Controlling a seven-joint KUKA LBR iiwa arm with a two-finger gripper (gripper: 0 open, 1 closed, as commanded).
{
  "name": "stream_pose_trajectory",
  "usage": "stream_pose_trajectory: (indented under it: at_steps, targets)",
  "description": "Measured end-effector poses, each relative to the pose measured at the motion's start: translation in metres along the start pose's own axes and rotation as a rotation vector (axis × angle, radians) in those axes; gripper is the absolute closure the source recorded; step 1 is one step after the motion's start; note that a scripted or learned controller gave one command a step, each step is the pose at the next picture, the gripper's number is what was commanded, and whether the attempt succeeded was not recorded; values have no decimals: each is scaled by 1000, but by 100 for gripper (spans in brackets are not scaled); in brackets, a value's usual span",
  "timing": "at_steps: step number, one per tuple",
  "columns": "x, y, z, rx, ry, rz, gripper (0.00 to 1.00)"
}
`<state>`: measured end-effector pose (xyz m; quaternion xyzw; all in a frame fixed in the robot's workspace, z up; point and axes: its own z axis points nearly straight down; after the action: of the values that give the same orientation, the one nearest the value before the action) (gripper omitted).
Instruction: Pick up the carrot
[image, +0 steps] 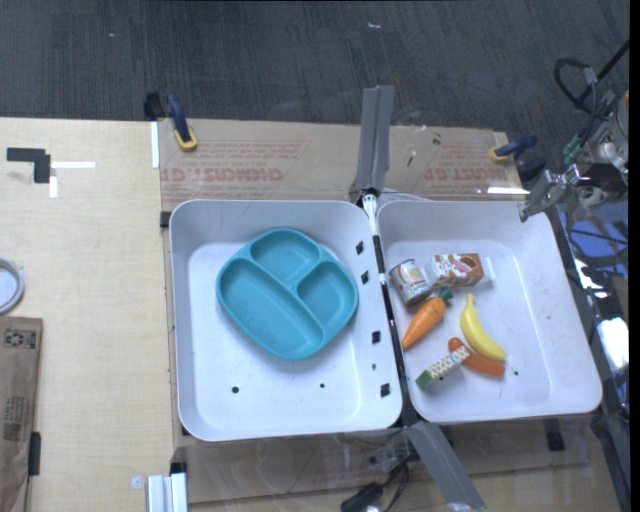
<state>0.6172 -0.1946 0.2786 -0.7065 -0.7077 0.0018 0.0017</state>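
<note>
The carrot (424, 317) is orange with a green top and lies tilted in the left part of the right bin (560, 330), with its leafy end pointing up-right. My gripper (545, 193) hangs at the bin's far right corner, well away from the carrot and above the rim. Nothing is visible in it.
Around the carrot lie a small can (408, 281), a brown snack box (458, 269), a banana (481, 331), an orange piece (482, 363) and a small speckled stick (438, 370). The left bin (200, 380) holds a blue divided plate (287, 292). Clamps sit at the cardboard's far corners.
</note>
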Motion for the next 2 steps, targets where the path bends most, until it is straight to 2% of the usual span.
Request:
stream_pose_trajectory:
  at_steps: [1,2]
  targets:
    - [31,-18,111,-3,0,-549,0]
    - [83,10,185,-8,-8,-520,0]
